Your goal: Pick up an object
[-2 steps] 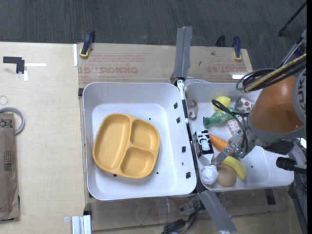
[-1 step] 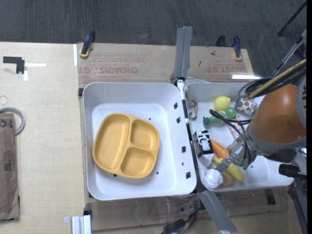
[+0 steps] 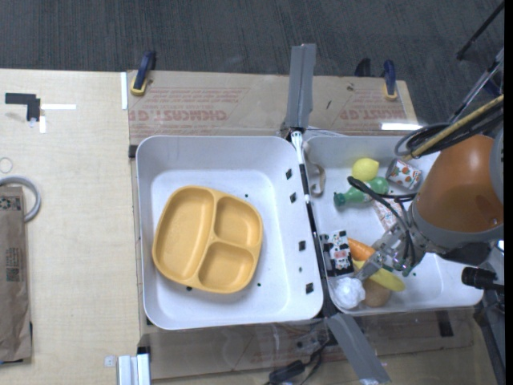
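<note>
My gripper [image 3: 383, 263] is low in the right bin [image 3: 449, 295], reaching in from the right under the orange-banded wrist. It sits right over a cluster of small items: an orange carrot-like piece [image 3: 361, 250] at its left, a yellow piece [image 3: 391, 281] just below it, a brown lump [image 3: 376, 294] and a white crumpled ball [image 3: 348, 292]. Whether it touches any of them is hidden by its own body. Further back lie a yellow lemon [image 3: 365, 168], a green toy [image 3: 357, 193] and a small patterned cup [image 3: 403, 174].
A black-and-white packet [image 3: 337, 252] lies by the divider between the bins. The left bin [image 3: 160, 295] holds a yellow divided plate [image 3: 208, 239]. Cables run from the arm over the back of the right bin. A brown bag [image 3: 12, 271] rests on the bench at far left.
</note>
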{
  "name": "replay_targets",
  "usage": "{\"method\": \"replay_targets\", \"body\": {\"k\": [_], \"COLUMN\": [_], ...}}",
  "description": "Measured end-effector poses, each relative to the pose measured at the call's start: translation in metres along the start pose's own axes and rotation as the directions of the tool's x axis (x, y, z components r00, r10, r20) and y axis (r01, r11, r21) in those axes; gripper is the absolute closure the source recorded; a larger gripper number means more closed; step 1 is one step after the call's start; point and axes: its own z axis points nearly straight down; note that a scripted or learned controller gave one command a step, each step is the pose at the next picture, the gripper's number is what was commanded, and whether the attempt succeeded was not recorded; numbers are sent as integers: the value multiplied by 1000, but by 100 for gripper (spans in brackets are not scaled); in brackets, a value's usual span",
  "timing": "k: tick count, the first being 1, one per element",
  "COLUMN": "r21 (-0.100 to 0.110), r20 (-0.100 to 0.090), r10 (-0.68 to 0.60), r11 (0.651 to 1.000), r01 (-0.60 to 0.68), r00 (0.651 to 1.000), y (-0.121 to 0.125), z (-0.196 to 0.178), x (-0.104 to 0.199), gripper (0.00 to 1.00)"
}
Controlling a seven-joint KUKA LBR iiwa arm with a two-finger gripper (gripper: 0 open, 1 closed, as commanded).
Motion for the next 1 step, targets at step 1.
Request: {"method": "replay_targets", "body": {"k": [1], "r21": [3], "r20": [-3], "r10": [121], "r11": [993], "r01": [-121], "r00": [993], "y": [54], "z": [-111], "x": [31], "gripper": [100]}}
